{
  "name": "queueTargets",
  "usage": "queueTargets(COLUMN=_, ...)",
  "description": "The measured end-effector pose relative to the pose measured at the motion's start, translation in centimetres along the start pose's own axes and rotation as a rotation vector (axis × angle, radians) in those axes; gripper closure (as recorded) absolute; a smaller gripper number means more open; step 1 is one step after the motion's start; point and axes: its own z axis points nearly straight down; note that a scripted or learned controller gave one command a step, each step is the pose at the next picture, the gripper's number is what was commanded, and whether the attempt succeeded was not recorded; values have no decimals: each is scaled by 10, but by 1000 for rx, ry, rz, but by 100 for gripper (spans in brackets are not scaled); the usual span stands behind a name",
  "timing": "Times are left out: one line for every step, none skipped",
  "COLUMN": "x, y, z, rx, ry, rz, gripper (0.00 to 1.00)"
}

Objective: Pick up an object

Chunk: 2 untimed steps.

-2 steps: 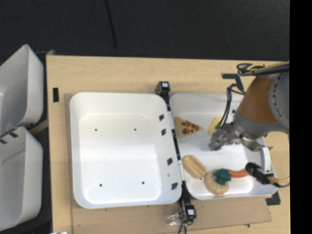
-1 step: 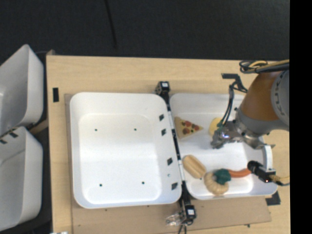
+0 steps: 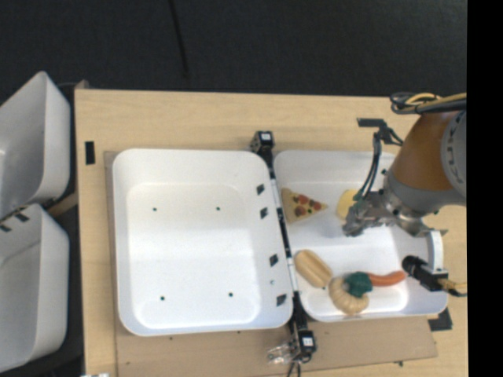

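The wooden bench (image 3: pixel 196 120) carries two shallow white bins side by side, joined along a seam fitted with small black clips. The left bin (image 3: pixel 126 210) is the larger patch of white in the camera view, its floor marked by a few tiny dark dots. The right bin (image 3: pixel 314 171) holds all the loose objects. The grey arm (image 3: pixel 428 167), with its orange band above the wrist, reaches in from the right and bends down over the right bin's middle. Its gripper (image 3: pixel 357 220) sits low above the bin floor, near the centre of that bin; whether it is apart or together cannot be told from this angle, and nothing can be seen clamped in it. Just beside the gripper, up and to its left and partly hidden by it, lies a small yellow object (image 3: pixel 346 203). Further left, near the seam, rests a pizza slice toy (image 3: pixel 301 204), its point turned towards the gripper but clearly apart from it. Below the gripper, along the near wall of the bin, lie a tan bread roll (image 3: pixel 313 268), a beige rounded toy (image 3: pixel 346 297) with a green piece (image 3: pixel 359 284) on top of it, and an orange carrot-like stick (image 3: pixel 387 277) stretching right from the green piece.
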Motion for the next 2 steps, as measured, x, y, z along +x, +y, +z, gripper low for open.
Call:
queueTargets(x=-26, y=-51, z=-50, rx=11, ry=3, rz=-18, gripper=100)
queueTargets(x=-25, y=-50, z=-49, rx=9, ry=2, rz=-17, gripper=0)
